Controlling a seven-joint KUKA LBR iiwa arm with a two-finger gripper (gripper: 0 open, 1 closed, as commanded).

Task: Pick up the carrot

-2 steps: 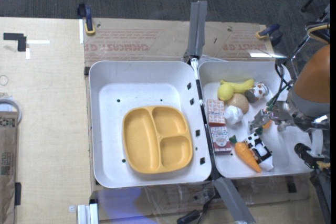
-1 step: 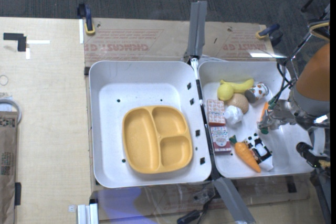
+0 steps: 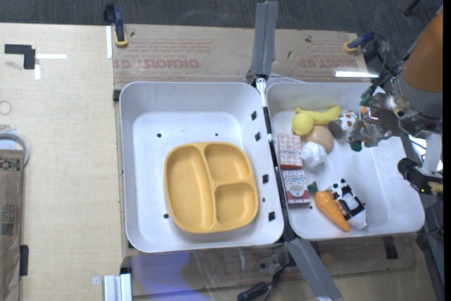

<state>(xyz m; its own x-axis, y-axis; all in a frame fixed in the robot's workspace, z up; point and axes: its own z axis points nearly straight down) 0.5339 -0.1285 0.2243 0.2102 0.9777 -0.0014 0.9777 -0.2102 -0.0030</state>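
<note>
Approach step, by the look of it: claw (image 3: 361,129) poised over the right bin's (image 3: 394,222) far side, grip state impossible to tell, well apart from the carrot (image 3: 331,211) lying near the front wall, so calling for a reach forward and down.

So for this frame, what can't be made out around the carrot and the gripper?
- Gripper: too small and cluttered in the camera view to tell its fingers' state.
- Arm: cut off by the right edge.
- Carton: print too small to read.
- Black-and-white toy beside the carrot: too small to identify.
- Small items near the gripper: blurred together.
</note>
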